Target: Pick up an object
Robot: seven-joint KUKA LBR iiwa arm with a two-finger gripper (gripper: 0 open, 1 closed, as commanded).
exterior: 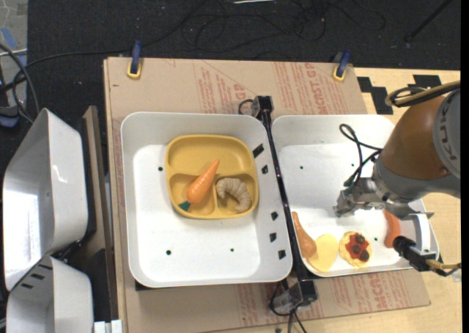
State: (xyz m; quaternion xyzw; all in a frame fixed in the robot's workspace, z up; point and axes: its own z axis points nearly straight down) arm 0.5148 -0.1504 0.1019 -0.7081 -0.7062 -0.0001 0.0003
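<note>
Camera view: gripper (pixel 350 204) hovers low in right bin (pixel 322 144), near front edge; jaw state unclear. Approach step. Nearest target, tart (pixel 357 248), at front edge. Next: descend, close.

Both white bins look like smooth, slightly glossy plastic: the left bin (pixel 146 251) and the right bin (pixel 315 141) beside it. In the left bin, the yellow divided plate (pixel 179 149) has a smooth matt plastic look. Under the bins, the surface (pixel 198 82) is rough brown cardboard with red print. The gripper (pixel 352 201), over the right bin, looks like dull grey metal.
</note>
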